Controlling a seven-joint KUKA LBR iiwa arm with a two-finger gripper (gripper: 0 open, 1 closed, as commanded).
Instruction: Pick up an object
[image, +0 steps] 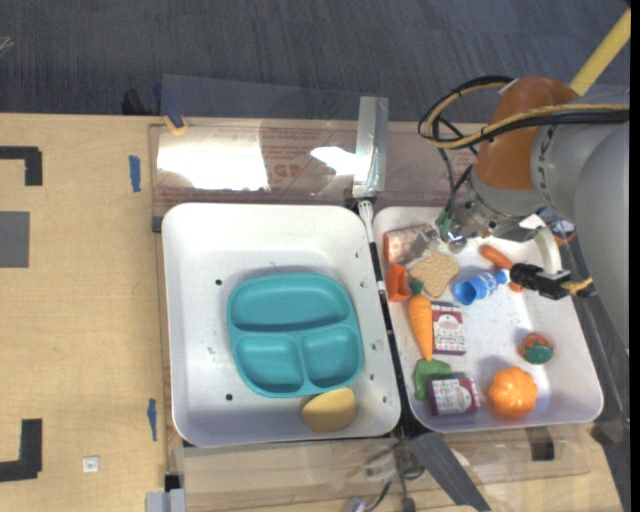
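i have the arm (560, 150) reaching in from the right over the back of the right bin (585, 395), with the gripper (452, 232) low at the far left corner of that bin. from this slanted view i cannot tell how the fingers stand; the wrist and cables (470, 105) cover them.

the nearest candidates are packed tight under the tool: a cracker (434, 270), a small packet (405, 243) just behind it, and an orange piece (397, 283) against the bin wall. the blue cup (477, 287) lies on its side just to the right, the carrot (421, 323) runs toward me below the cracker, with a box (449, 331) touching it.

my worry is the clutter. i judge that a descent here could land a finger on top of the cracker instead of beside it, or pinch two things at once and drop both on the lift. the bin wall is close, so a finger could catch on it. the cup looks likely to roll if nudged.

the pumpkin (513, 391), a jar (450, 395) and a small red-green toy (537, 347) sit well apart at the front. the left bin (190, 240) holds a teal tray (293, 332) and a yellow lump (329, 408).
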